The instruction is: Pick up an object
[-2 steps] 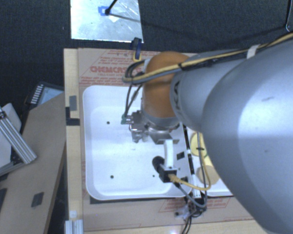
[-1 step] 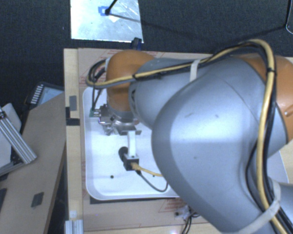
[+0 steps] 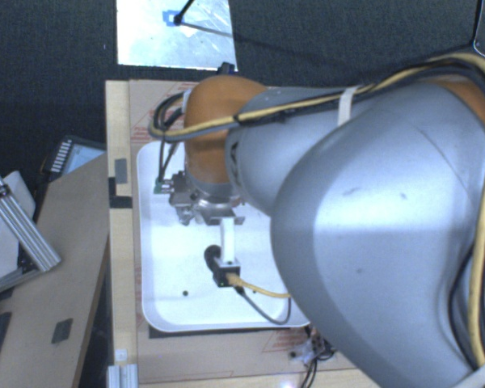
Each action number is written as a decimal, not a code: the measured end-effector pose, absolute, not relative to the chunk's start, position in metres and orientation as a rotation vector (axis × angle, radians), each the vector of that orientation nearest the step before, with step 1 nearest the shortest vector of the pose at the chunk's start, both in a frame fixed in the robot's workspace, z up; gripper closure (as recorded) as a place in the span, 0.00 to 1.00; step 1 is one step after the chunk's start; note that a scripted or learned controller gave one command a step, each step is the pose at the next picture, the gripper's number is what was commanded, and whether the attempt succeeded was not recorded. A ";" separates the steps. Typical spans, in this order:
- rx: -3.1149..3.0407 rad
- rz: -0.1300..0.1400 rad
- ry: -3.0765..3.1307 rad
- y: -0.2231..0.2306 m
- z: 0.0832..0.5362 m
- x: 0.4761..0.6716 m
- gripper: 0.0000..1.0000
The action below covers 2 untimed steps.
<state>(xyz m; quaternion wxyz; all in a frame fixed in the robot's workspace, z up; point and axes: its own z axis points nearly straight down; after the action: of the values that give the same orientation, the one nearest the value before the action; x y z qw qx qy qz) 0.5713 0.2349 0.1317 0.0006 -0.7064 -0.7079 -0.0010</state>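
Note:
My arm fills the right and centre of the camera view, its orange band above the wrist. The gripper (image 3: 207,210) hangs low over the middle of the left white bin (image 3: 158,241), pointing down toward the bin floor. The wrist and the big grey arm link hide the bin's right part and the whole second bin. A tiny dark speck (image 3: 184,293) lies on the bin floor, below and left of the gripper and apart from it.
The bin sits on a cardboard-coloured bench top (image 3: 120,241). A shiny sheet (image 3: 174,21) lies on the dark cloth at the back. Metal rails (image 3: 16,225) and a brown board (image 3: 61,297) stand at the left.

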 end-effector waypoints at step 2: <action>-2.215 0.014 -2.219 0.234 0.146 0.489 1.00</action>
<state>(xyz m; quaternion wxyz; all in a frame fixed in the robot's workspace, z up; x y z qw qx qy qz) 0.4890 0.2342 0.1457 0.0032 -0.7065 -0.7077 0.0046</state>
